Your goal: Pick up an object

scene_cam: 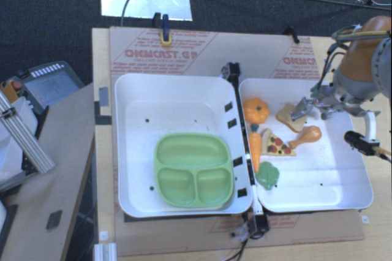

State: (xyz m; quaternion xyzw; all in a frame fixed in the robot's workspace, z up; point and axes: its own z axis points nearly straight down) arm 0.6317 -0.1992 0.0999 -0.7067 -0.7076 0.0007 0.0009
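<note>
The right bin [318, 192] holds several toy foods: an orange pumpkin [256, 111], a carrot [255, 149], a pizza slice [277, 144], a green broccoli piece [267, 175], a tan bread slice [288, 117] and a drumstick [306, 136]. My gripper [301, 111] hangs low over the bin's far side, its metal fingers right at the bread slice's right edge. I see nothing lifted between them.
The left bin [177, 100] carries a green divided plate [194, 169]. A black divider with clips [240, 137] runs between the bins. The arm's wrist and cables [358, 79] lean over the right bin's far right corner. A grey device [52, 85] sits off the bench at left.
</note>
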